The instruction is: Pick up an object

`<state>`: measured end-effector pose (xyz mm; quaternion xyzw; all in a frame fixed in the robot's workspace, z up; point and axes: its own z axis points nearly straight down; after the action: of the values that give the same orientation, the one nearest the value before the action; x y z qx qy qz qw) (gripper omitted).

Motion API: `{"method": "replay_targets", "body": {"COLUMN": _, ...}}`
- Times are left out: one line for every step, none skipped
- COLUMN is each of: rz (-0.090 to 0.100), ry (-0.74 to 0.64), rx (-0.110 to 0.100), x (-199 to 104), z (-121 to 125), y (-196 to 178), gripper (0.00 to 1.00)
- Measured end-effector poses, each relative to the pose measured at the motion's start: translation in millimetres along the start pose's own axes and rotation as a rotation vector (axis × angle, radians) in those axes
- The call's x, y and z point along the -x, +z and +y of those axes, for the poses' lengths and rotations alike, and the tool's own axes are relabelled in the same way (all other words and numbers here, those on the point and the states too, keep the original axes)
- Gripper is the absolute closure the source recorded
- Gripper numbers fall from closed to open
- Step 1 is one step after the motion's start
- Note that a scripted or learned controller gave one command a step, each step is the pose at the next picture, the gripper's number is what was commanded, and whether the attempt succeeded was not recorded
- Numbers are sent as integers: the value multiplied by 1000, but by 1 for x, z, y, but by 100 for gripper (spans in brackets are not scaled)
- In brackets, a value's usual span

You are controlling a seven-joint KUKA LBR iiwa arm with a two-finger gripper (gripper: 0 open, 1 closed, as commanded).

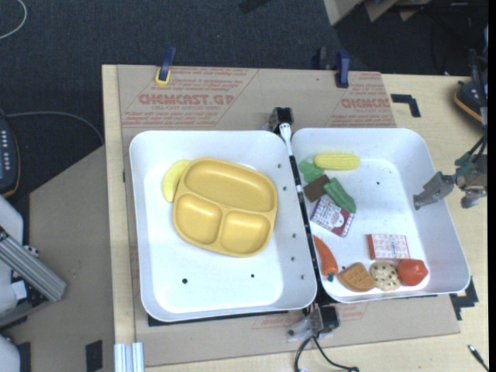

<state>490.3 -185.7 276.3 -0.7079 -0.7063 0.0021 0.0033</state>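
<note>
The right bin (434, 161) holds several toy foods: a yellow corn cob (337, 161), green pieces (339, 194), a red-and-white packet (332, 217), a pink box (388, 246), an orange carrot (325, 256), a cracker (356, 277), a cookie (383, 273) and a red tomato (412, 270). My gripper (446, 198) hovers over the right bin's right rim, level with the packet and far to its right. Its two grey fingers are spread apart with nothing between them.
The left bin (155, 270) carries a yellow divided plate (225, 206) with a yellow banana-like piece (172, 178) tucked under its left edge. A black clamp (282, 119) sits at the top of the seam between the bins.
</note>
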Motion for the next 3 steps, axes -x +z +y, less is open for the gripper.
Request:
{"method": "replay_targets", "body": {"rz": -2, "ry": -2, "rx": 8, "x": 0, "z": 2, "y": -4, "gripper": 0}}
{"method": "replay_targets", "body": {"rz": 1, "ry": -2, "rx": 0, "x": -3, "z": 5, "y": 59, "gripper": 0}}
{"method": "replay_targets", "body": {"rz": 1, "ry": -3, "rx": 2, "x": -4, "z": 15, "y": 109, "gripper": 0}}
